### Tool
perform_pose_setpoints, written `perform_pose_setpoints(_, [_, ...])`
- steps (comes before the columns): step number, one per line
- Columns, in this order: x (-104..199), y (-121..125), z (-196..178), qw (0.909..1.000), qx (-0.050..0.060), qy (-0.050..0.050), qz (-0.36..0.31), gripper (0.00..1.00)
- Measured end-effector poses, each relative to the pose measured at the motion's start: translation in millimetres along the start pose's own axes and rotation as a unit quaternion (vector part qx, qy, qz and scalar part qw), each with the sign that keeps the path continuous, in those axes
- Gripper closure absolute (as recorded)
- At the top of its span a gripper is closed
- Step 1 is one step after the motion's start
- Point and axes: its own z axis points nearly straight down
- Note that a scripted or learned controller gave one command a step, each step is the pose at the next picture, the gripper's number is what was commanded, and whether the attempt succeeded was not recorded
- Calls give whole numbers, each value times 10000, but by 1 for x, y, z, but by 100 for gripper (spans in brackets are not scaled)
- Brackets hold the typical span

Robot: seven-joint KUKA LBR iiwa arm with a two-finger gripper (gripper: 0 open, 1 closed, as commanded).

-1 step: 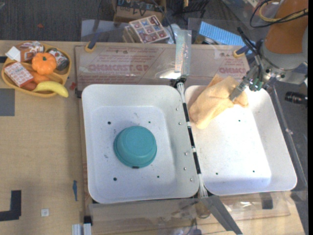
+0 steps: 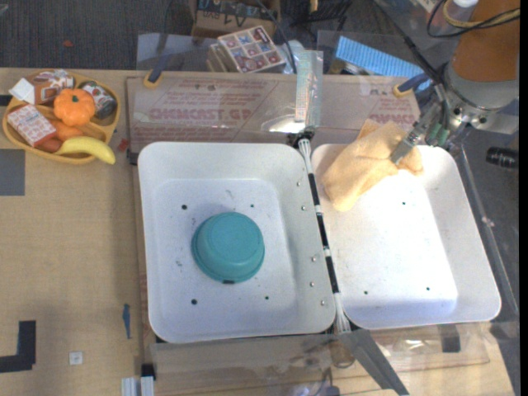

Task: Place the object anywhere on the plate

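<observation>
crumpled yellow cloth (image 2: 356,174), right bin's far-left corner

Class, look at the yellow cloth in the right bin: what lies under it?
The yellow cloth is draped over the right bin's upper left corner and rim. The gripper touches its right edge. Anything beneath the cloth is covered, so I cannot tell.

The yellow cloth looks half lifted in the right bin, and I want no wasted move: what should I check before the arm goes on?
1. Grip: the pincer meets the yellow cloth at its upper right corner; whether that corner sits between the fingers: cannot tell.
2. Cloth free of the right bin: not ok, most of it rests on the floor and drapes over the top rim.
3. Target: the teal dish lies upside down in the left bin, nothing on it: ok.
4. Path: the divider between the bins must be crossed; cloth hangs low: not ok.
</observation>
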Motion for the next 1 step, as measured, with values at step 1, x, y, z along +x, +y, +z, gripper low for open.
perform_pose_setpoints(1, [45, 29, 2, 9804, -3, 22, -1968, 100])
